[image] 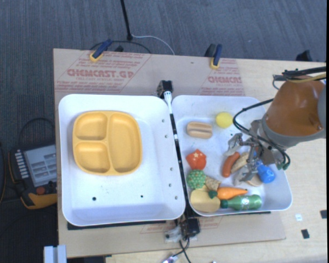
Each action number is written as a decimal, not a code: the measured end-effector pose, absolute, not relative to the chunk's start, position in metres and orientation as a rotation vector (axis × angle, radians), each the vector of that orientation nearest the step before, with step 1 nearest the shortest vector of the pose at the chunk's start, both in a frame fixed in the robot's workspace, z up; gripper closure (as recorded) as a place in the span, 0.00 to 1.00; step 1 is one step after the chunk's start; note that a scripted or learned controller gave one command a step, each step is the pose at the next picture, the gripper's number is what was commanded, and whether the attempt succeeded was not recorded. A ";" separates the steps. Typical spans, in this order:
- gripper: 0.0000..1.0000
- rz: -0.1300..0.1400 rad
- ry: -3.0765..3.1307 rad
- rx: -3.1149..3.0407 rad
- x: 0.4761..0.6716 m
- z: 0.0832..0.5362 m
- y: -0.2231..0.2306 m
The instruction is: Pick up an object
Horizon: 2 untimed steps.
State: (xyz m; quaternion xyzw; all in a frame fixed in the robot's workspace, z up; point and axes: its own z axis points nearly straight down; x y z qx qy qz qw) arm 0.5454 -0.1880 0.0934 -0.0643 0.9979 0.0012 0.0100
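Two shallow white bins sat side by side on the bench. The left bin carried a yellow divided plate of smooth moulded plastic toward its far left corner. The right bin held the play food. A bun-like hot dog and a yellow ball lay near its far edge. A red tomato and a knobbly green piece lay along its left wall. A carrot, a green cucumber and a pale yellow piece crowded its near edge.

The gripper hung over the right half of this bin, just above an orange sausage, with a blue piece beside it. Whether the fingers were open or closed could not be told; nothing was seen gripped.

The sausage, the likeliest target, appeared light, stiff, hollow and glossy, so probably slippery. Its rounded form suggested pinching across the narrow middle rather than the tapered ends.
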 end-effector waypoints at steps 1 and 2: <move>1.00 0.000 3.122 -0.200 0.545 0.103 -0.190; 0.00 0.001 3.122 -0.200 0.545 0.103 -0.190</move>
